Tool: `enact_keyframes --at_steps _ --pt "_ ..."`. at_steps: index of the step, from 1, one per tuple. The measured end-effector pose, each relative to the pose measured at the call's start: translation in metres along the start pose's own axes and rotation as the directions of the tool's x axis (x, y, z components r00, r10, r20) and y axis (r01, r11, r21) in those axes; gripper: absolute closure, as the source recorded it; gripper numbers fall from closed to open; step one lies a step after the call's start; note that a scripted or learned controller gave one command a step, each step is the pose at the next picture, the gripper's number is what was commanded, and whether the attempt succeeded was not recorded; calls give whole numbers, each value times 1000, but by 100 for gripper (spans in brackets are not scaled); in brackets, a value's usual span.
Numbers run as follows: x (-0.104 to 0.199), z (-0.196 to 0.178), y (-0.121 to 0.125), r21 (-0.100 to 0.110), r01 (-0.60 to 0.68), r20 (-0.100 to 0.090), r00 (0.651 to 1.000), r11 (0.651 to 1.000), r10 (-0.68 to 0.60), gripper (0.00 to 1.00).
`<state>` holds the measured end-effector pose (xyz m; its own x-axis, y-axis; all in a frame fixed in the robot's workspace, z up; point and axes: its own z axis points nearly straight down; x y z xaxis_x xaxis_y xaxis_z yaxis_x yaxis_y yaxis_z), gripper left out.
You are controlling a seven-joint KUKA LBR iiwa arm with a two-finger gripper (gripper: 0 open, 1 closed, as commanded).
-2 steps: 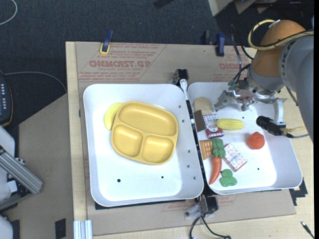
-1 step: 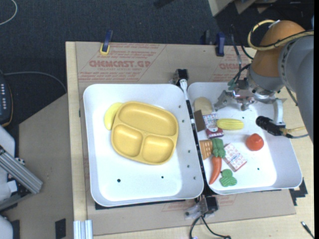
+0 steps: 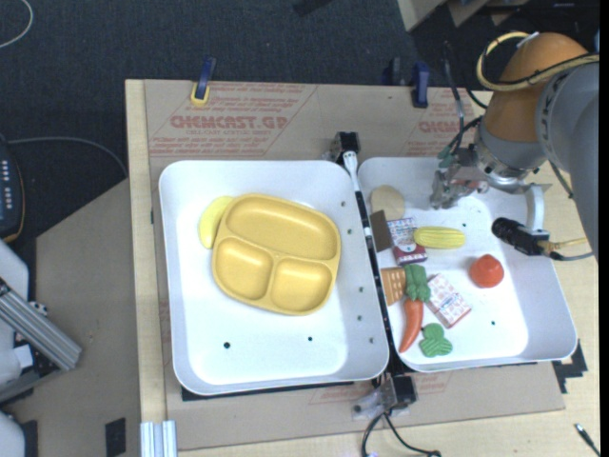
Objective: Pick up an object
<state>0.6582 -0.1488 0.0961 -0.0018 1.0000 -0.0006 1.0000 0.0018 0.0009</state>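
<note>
From the overhead camera I see my grey arm with its orange band coming in from the right, with the gripper (image 3: 447, 190) hanging over the far part of the right shallow white bin (image 3: 542, 336). The fingers point down toward the bin floor, but they are small and dark against the wrist and I cannot tell whether they are wide or narrow; nothing shows between them, so I count nothing as held.

The candidates for picking all lie in that right bin, crowded toward its left wall, probably because they were dropped in loosely. Just left of the gripper is a round beige toy bread roll (image 3: 386, 198). Nearer are a yellow toy corn cob (image 3: 440, 238), a small red-and-white printed packet (image 3: 407, 240), an orange toy carrot with a green top (image 3: 412, 314), a second pink-and-white printed packet (image 3: 447, 300) and a green toy vegetable (image 3: 436, 342). A red toy tomato (image 3: 487, 270) sits apart on the right, with open floor around it, which I judge makes it the easier grasp.

The left white bin (image 3: 186, 284) holds a yellow plastic divided plate (image 3: 276, 252) lying across a yellow flat piece (image 3: 213, 221). Both bins sit on a brown cardboard-covered desk (image 3: 152, 141).
</note>
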Motion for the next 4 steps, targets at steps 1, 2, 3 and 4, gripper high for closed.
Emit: enact_keyframes --at_steps 1,2,3,4 --pt "0 -46 8 -6 -1 1 1000 1000 1 100" --pt "-1 -91 8 -7 -1 2 1000 1000 1 100" --pt "-1 -133 9 -7 -1 2 1000 1000 1 100" --pt "25 -142 -36 3 -1 -2 1000 1000 1 100"
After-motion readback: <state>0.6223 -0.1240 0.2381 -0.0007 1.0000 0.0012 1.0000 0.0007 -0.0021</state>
